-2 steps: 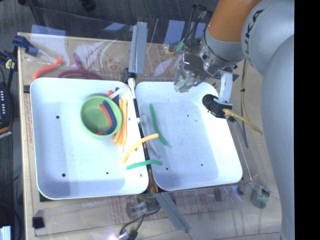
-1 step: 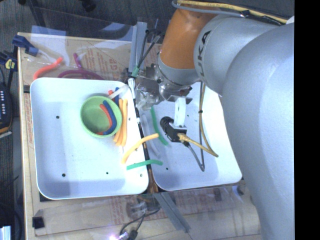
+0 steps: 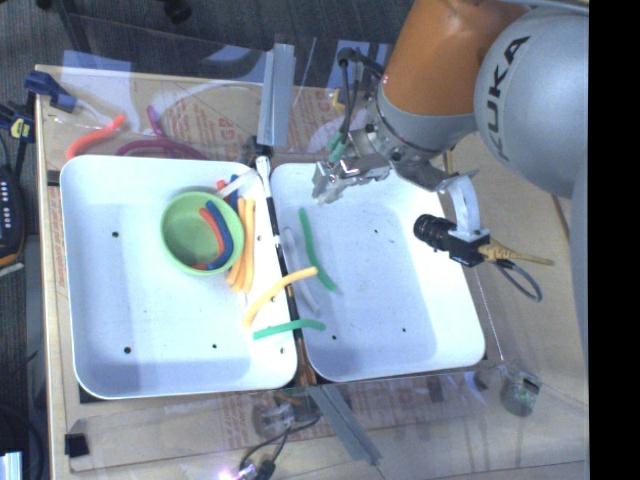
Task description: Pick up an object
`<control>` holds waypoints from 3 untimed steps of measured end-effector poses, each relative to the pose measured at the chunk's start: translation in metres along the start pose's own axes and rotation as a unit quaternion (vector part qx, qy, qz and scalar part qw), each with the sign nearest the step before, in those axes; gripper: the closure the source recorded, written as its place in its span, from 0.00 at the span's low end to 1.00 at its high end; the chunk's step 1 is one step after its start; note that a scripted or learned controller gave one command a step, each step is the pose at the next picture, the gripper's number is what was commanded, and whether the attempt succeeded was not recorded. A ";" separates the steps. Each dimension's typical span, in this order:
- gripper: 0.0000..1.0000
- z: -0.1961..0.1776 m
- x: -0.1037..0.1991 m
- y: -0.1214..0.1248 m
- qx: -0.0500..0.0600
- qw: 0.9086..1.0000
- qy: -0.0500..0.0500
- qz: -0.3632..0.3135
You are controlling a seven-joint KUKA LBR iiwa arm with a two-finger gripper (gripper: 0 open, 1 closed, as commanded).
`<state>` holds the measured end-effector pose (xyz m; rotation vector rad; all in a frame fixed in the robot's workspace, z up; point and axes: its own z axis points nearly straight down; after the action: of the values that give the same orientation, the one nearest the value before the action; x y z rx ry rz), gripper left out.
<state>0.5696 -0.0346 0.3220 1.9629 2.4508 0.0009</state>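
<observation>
bench carries two bins; we find the gripper [image 3: 335, 175] at the right bin [image 3: 400, 318] far edge, grip state indeterminate, poised above the green strip [image 3: 312, 248], likely its target.

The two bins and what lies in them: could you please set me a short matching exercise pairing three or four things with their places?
Things:
1. green bowl
2. green strip
3. yellow strip
4. gripper

Places:
A. lying in the right bin
B. above the right bin's far left corner
C. in the left bin
D. across the edge between both bins

Pairs: 1-C, 2-A, 3-D, 4-B
</observation>
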 end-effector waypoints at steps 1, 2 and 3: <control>1.00 0.116 0.039 0.038 0.003 0.998 0.000 -0.064; 1.00 0.056 -0.024 0.073 0.001 0.999 0.000 0.044; 1.00 0.131 -0.055 0.057 0.003 0.992 0.001 0.129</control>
<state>0.6376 -0.0761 0.1906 2.2659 2.1818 -0.0047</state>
